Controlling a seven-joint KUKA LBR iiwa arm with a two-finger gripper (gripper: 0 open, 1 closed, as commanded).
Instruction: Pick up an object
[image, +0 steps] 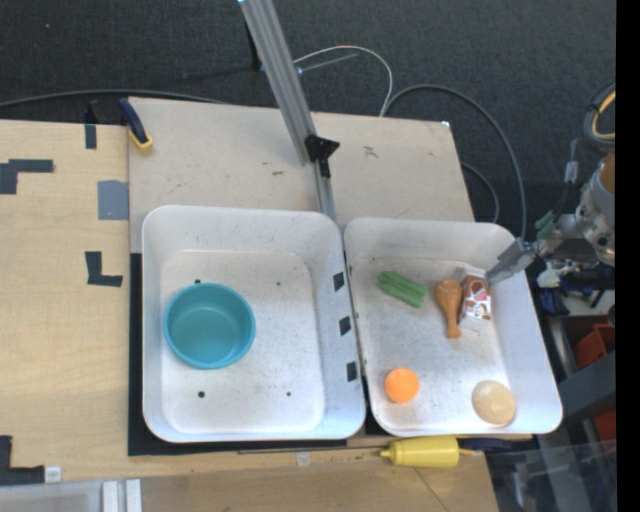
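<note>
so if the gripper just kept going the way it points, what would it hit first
Probably the small red-and-white packet, just past the gripper in the right bin, then the drumstick toy. Height is unclear from above.

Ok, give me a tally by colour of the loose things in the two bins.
Blue: 1, bowl, left bin
Green: 1, green piece, right bin
Orange: 1, ball
Tan: 1, drumstick
Cream: 1, round piece
Red and white: 1, packet
Total: 6

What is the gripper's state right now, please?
Gripper: at the right bin's upper right edge, beside the small packet; open or closed cannot be told, nothing visibly held.
</note>
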